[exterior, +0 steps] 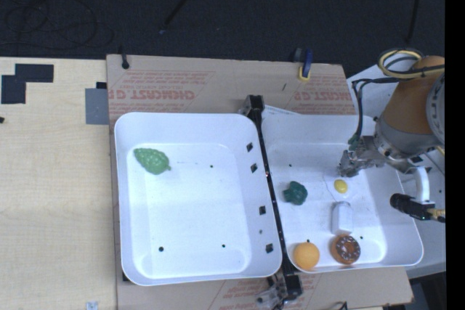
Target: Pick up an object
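Gripper [351,164] is positioned low in the right bin [396,258], just beside the yellow ball [340,186], presumably for a pick; finger state cannot be told.

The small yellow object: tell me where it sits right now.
The small yellow object lies in the right bin, toward its right side, just below the gripper. A dark green toy sits to its left and a white block just below it.

The arm [410,109] comes in from the right, grey with that orange band up top, bent down toward the bench. The gripper [350,165] hangs low at its left end, pointing down and a bit leftward.
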Controlling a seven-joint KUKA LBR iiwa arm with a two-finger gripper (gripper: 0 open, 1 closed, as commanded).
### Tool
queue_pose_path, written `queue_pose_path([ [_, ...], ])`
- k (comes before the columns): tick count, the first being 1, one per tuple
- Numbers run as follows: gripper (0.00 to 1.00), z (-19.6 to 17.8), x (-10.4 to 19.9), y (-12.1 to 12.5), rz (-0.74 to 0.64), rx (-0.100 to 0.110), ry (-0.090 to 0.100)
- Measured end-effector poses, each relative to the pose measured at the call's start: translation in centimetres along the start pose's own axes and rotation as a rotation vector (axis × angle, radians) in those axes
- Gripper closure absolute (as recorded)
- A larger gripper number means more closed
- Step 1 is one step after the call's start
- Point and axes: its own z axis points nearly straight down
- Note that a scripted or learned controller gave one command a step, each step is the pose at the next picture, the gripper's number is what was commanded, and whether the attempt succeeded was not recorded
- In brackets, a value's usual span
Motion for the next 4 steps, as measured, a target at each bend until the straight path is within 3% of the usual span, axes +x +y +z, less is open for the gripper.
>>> queue_pose_path([
  [1, 1.00, -9.8, 7.1, 5.0, -0.013, -0.007, 0.003],
  [2, 1.00, -22.5, 7.9, 4.7, -0.007, -0.010, 0.000],
  [3, 1.00, -28.7, -0.5, 5.1, -0.001, -0.001, -0.002],
  [4, 1.00, -30.2, -0.9, 5.2, -0.005, 0.004, 0.001],
])
